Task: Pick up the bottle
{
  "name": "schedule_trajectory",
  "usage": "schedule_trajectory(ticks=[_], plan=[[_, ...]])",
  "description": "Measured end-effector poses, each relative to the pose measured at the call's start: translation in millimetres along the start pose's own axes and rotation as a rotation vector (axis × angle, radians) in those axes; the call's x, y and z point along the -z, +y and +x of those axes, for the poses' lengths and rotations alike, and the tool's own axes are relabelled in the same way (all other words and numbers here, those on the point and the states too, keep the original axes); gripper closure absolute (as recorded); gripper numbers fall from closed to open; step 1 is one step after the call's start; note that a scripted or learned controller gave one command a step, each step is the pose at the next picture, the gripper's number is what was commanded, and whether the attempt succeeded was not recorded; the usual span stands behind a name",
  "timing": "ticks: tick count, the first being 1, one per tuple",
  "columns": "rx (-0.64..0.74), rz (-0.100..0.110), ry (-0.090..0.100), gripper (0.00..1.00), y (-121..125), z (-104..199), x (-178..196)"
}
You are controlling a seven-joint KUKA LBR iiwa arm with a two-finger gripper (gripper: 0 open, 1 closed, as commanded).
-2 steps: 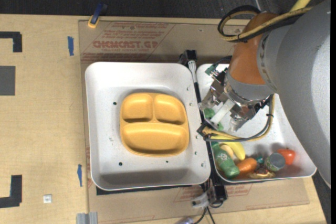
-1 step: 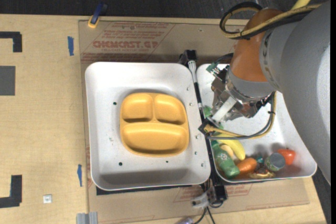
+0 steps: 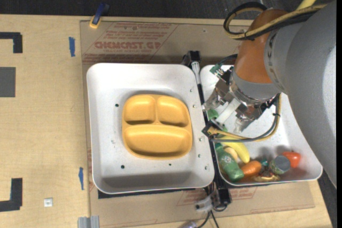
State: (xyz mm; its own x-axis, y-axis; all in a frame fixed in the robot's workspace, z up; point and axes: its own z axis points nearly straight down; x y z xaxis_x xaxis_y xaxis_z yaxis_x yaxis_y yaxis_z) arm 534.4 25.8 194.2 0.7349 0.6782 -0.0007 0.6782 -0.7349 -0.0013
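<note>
The bottle (image 3: 228,163) is green with a pale label and lies in the front left corner of the right bin (image 3: 305,142). A yellow banana (image 3: 238,151) rests against its far side. My gripper (image 3: 223,115) hangs over the left part of the right bin, just behind the banana and the bottle and close to the wall between the two bins. The grey arm with its orange band (image 3: 255,59) covers the back of that bin.
An orange carrot-like piece (image 3: 251,168), a round dark item (image 3: 279,165) and a red tomato (image 3: 292,158) line the right bin's front edge. The left bin (image 3: 101,115) holds a yellow divided plate (image 3: 157,125). Cables run between the bins.
</note>
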Motion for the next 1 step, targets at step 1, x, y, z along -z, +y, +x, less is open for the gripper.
schedule_trajectory(ticks=[1], plan=[[0.003,0.0,0.001,1.0,0.0,0.8,10.1]])
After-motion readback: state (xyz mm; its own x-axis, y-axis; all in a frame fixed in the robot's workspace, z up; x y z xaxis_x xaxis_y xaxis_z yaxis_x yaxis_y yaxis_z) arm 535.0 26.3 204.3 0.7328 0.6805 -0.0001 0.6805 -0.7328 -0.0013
